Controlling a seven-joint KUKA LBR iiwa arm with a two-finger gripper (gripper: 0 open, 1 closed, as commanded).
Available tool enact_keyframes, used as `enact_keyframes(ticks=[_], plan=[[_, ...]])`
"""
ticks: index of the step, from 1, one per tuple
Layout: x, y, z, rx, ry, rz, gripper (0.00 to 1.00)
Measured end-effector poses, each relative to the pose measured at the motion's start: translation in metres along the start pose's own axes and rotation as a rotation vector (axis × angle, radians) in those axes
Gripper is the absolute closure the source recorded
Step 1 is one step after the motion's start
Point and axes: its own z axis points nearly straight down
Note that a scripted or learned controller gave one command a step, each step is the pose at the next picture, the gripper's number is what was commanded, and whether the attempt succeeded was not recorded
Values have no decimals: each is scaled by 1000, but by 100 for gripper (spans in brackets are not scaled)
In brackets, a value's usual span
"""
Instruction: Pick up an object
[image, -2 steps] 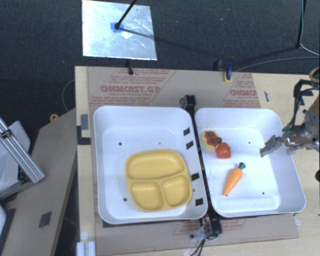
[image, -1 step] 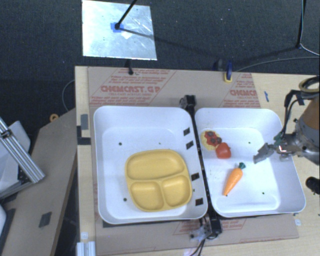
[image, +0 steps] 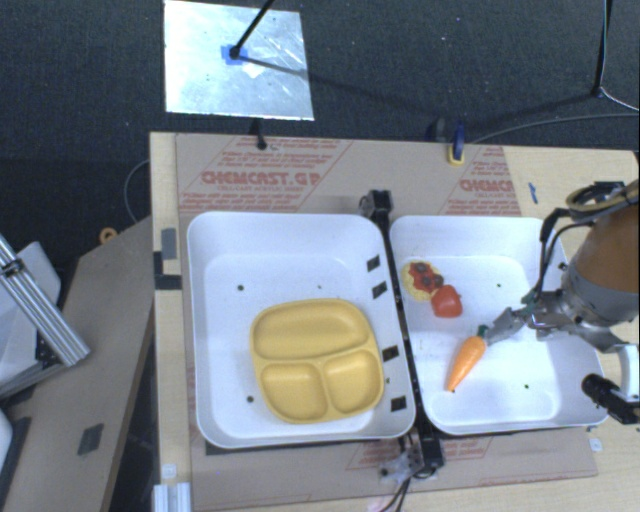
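An orange toy carrot (image: 465, 362) with a green top lies slanted in the middle of the right bin (image: 525, 390). Up and to its left, a small red tomato-like piece (image: 447, 301) rests against a yellow piece with red spots (image: 422, 275). My gripper (image: 501, 327) reaches in low from the right. Its tip sits just right of the carrot's green end, close to it or touching it. Nothing is visibly held.
The left bin (image: 225, 270) holds a yellow divided plate (image: 315, 358). A black divider with clips (image: 392, 300) runs between the bins. The arm's grey body and orange band (image: 608, 262) hang over the right bin's right edge. Cables trail across the dark floor behind the bench.
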Motion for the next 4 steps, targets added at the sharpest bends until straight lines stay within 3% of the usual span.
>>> enact_keyframes(ticks=[1, 2, 4], plan=[[0, 0, 52, -3, -2, 1, 0], [0, 1, 39, -8, -4, 0, 100], [-6, 9, -85, -12, -5, -3, 100]])
